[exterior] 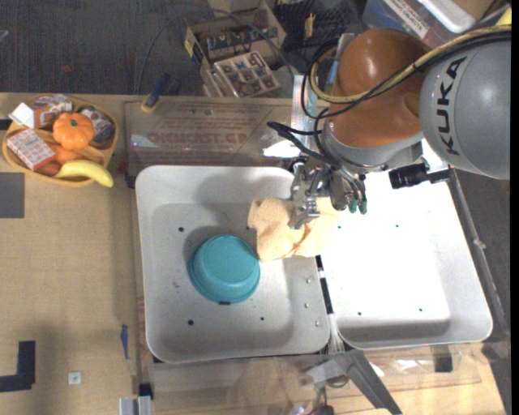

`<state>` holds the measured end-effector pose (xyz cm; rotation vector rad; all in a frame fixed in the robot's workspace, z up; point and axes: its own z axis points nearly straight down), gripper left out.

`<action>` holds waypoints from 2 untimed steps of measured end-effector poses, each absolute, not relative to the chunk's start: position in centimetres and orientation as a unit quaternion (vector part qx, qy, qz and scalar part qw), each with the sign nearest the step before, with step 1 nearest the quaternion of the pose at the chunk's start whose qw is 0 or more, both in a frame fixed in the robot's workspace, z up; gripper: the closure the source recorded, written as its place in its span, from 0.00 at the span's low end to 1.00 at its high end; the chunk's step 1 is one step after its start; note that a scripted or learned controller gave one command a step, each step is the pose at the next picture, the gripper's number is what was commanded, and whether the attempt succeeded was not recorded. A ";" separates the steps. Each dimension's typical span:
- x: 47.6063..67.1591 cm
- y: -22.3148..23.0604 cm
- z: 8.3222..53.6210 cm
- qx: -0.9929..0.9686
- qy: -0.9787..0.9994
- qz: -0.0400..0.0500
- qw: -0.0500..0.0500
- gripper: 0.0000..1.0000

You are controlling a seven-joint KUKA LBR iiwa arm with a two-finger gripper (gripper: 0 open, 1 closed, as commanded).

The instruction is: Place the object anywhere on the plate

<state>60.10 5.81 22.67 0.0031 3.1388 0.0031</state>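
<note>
Tan wooden bench (65, 284), black tape marks at left. Dark grey carpet (73, 40) behind. Clutter along far edge: cardboard boxes (235, 49), cables (316, 24), basket (49, 158) of toy food.

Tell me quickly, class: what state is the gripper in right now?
Gripper: cannot be told; it sits low at the pale yellow object, beside the teal plate in the left bin.

Plate (225, 268) in left bin (162, 203); object (272, 229) just beside, perhaps touching it.
</note>
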 end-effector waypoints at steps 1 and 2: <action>58.6 10.8 22.7 -0.002 1.000 0.001 0.002 1.00; 58.6 10.8 22.7 -0.002 1.000 0.001 0.002 0.00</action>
